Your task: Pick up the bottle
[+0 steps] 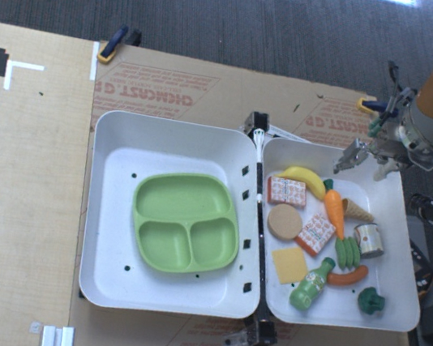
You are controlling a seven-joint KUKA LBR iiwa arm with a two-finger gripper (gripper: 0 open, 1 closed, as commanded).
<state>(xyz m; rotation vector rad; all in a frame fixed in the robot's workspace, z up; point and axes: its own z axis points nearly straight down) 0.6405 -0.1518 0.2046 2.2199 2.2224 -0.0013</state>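
The bottle (310, 287) is small and green with a pale label. It lies tilted at the front of the right bin (407, 210), between a yellow cheese slice (290, 264) and an orange sausage (347, 275). My gripper (367, 162) hangs over the bin's back edge, far behind the bottle. It is open, with nothing between its fingers (352, 156).
The right bin also holds a banana (302, 176), a carrot (333, 212), two red cartons (287, 191), a round biscuit (284, 220), a cone (357, 210), a can (368, 239), green beans (347, 252) and broccoli (371, 301). A green divided plate (186, 222) lies in the left bin (104, 207).
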